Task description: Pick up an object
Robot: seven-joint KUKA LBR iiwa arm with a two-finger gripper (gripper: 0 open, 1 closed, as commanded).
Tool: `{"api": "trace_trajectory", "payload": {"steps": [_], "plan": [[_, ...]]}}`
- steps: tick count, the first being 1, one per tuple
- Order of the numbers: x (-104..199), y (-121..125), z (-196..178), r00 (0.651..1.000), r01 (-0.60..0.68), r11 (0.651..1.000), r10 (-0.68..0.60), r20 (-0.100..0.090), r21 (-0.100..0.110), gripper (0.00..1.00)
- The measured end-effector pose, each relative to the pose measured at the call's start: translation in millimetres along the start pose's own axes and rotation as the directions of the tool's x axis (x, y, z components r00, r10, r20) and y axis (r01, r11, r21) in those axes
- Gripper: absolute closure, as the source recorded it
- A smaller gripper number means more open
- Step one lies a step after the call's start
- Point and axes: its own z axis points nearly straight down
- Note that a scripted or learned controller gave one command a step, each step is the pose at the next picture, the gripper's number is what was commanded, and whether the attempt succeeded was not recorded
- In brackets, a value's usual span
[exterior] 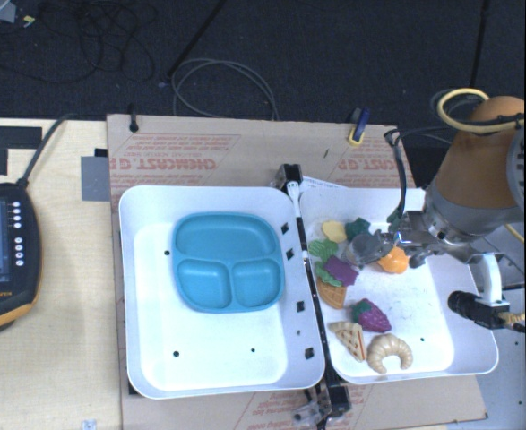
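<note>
The pincer (370, 247) sits low in the right bin (464, 352), reaching in from the right side, and honestly I can't tell its state from this angle, it's just a grey blur down among the toys. Can't see anything clearly caught in it either.

Stuff around it: an orange ball-ish thing (392, 261) is just beside the pincer on its right, a yellow piece (334, 231) sits just to the upper left, and there's a dark green bit (357, 226) right next to that. A purple leafy-looking toy (340, 270) lies just below and left of the pincer, on top of what looks like a waffle cone (331, 293). Further toward the front there's a bunch of purple grapes (371, 313), a tan flat piece (349, 337) and a croissant (389, 351) near the front edge.

The left bin (146, 348) has a blue divided plate (228, 262) with three compartments, sitting roughly in the middle. Both bins rest on a cardboard sheet (209, 150), and a teach pendant (1, 253) lies off to the far left on the bench.
</note>
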Motion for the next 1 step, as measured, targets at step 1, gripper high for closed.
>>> {"api": "trace_trajectory", "payload": {"steps": [1], "plan": [[-22.4,51.1,83.4,1.000,-0.002,1.000,0.002,0.000,0.001,0.00]]}}
